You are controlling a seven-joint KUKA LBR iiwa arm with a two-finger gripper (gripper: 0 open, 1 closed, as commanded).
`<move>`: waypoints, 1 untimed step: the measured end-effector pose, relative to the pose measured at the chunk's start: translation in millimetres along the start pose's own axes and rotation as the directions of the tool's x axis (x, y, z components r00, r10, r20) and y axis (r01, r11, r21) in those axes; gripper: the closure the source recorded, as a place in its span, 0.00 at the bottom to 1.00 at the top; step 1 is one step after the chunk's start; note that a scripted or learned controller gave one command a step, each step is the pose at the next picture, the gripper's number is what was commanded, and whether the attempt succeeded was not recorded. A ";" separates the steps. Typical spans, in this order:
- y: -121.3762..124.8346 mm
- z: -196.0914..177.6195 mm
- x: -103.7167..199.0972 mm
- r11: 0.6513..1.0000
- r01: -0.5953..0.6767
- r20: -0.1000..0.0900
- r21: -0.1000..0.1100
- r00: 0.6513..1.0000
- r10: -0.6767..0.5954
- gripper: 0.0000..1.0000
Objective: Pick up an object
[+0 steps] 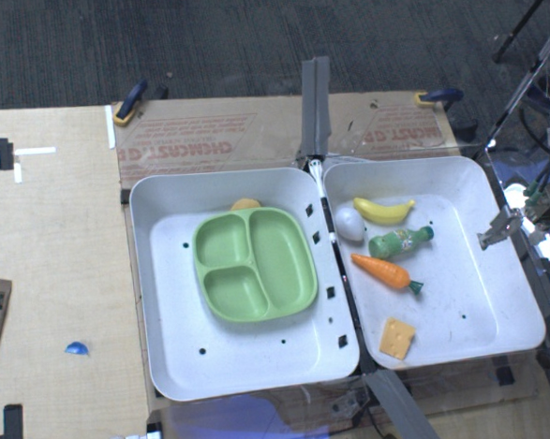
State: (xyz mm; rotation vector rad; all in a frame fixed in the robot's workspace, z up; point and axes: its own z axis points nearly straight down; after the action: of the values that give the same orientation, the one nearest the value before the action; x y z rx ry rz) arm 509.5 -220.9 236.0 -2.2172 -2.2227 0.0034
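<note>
**Claw state: cannot tell; nothing picked yet**

Left white bin (177, 361): green three-compartment plastic plate (256, 263). Right white bin (477, 293): white egg (348, 223), yellow toy banana (384, 210), orange plastic carrot (384, 272), yellow cheese wedge (397, 338) (lies apart, probably the easiest pick).

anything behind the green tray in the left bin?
A small orange-yellow object peeks over the far rim of the green divided tray. The tray covers most of it, so I can't identify it.
</note>
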 end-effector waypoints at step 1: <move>54.3 96.6 53.6 0.999 0.048 0.000 0.000 0.999 -0.048 0.00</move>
State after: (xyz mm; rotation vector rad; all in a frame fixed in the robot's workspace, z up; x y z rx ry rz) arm 563.3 -167.2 139.3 -2.1628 -2.2756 0.0035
